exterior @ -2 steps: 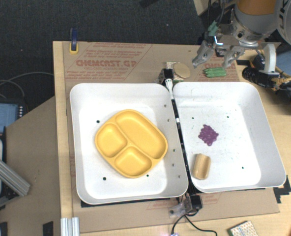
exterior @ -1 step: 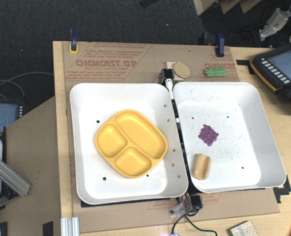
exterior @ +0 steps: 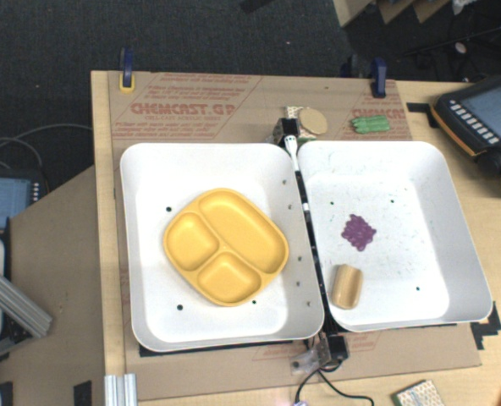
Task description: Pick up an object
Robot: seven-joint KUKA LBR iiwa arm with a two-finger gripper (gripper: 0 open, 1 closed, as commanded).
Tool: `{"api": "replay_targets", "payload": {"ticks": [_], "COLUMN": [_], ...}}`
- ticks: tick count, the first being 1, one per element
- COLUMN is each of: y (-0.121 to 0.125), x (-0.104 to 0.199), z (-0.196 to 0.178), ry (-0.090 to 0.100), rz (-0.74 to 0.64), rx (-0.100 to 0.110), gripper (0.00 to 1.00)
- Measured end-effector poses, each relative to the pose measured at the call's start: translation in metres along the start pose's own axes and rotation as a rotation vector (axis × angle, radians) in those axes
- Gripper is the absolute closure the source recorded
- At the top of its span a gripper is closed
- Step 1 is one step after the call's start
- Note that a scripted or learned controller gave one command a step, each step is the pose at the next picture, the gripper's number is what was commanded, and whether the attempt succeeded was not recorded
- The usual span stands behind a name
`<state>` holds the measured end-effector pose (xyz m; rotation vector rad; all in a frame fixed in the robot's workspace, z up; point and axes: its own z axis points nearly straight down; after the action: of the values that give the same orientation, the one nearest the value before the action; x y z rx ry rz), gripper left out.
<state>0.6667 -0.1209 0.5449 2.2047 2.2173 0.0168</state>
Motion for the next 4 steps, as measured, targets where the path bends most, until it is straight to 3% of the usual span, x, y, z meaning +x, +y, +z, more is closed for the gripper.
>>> {"api": "replay_targets", "payload": {"ticks": [1,2,3,4], "y": [-0.040,-0.024,-0.003,-0.001], "x": [0.064,0.149,0.216,0.212], "z": [0.112,0.002,0.149,0.127], "ry": [0.007,0.006,0.004,0.003], "rz": [-0.001,-0.005,-0.001,0.004], "rx": [0.030,0.003,0.034,0.012], "gripper": [0.00,0.00,0.00,1.00]}}
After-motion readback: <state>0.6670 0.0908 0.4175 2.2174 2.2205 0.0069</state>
